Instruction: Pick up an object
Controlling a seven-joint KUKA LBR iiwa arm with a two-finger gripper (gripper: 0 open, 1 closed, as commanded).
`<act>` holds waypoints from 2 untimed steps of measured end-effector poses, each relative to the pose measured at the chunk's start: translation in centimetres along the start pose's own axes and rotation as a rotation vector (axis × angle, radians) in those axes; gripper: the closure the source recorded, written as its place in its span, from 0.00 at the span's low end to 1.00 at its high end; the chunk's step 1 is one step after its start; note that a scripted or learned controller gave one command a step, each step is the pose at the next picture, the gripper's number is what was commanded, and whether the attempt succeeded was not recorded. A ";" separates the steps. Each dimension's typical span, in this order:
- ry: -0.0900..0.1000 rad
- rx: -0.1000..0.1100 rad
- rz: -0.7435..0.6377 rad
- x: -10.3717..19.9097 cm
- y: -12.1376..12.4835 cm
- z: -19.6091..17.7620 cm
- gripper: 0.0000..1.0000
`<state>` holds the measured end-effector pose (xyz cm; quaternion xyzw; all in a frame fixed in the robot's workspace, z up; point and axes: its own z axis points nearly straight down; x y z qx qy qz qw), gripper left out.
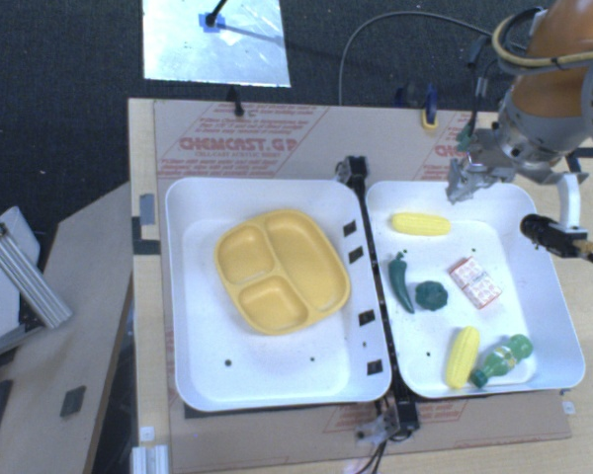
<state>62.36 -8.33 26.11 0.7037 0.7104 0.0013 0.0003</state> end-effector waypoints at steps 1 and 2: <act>0.000 0.003 0.000 4.6 -1.9 1.6 1.00; 0.000 0.004 0.000 9.1 -5.2 2.8 1.00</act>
